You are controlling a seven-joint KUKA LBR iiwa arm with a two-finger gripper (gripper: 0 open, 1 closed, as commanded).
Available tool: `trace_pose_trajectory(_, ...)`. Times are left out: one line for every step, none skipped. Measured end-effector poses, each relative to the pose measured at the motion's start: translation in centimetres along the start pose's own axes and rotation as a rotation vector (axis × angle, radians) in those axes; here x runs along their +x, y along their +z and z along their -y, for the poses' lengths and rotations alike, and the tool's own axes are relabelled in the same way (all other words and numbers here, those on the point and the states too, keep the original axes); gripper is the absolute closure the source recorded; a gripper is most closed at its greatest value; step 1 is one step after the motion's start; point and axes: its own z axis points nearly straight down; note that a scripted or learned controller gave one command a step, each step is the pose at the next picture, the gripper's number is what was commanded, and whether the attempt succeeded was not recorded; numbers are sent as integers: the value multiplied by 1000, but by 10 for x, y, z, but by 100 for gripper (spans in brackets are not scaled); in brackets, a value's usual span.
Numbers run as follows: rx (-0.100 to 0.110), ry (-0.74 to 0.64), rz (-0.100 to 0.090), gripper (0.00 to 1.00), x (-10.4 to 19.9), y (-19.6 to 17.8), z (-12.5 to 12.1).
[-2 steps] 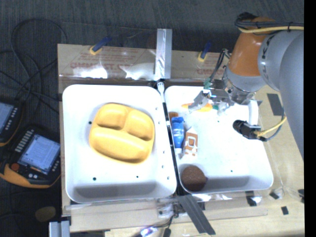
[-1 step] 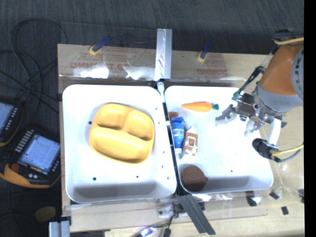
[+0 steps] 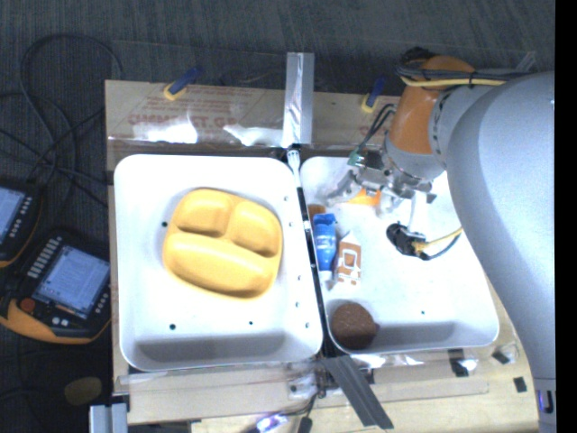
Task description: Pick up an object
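Note:
In the left bin [image 3: 144,332] lies a large yellow loaf-shaped object [image 3: 223,241]. The right bin [image 3: 451,323] holds a blue tube [image 3: 324,240] along its left wall, a small white and orange packet [image 3: 349,262] beside the tube, and a brown ball [image 3: 352,323] near the front left corner. My gripper [image 3: 372,180] hangs low over the back left part of the right bin, below the orange wrist band [image 3: 416,120]. A small orange item [image 3: 361,198] peeks out just under the gripper; I cannot tell whether they touch.
The grey arm [image 3: 505,179] covers the right side of the right bin. A black cable with a yellow wire [image 3: 416,242] dangles over that bin's middle. A metal divider strip [image 3: 299,88] stands behind the bins. Handheld controllers [image 3: 63,282] lie on the floor at left.

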Motion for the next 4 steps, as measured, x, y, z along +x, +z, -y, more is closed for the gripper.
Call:
trace_pose_trajectory(-1,-2,3,100,0,-11,-1)
trace_pose_trajectory(8,-344,0,100,-51,-136,-30)
trace_pose_trajectory(9,-345,0,0,-51,-135,-30)
trace_pose_trajectory(8,-426,-2,0,-41,-6,-27)
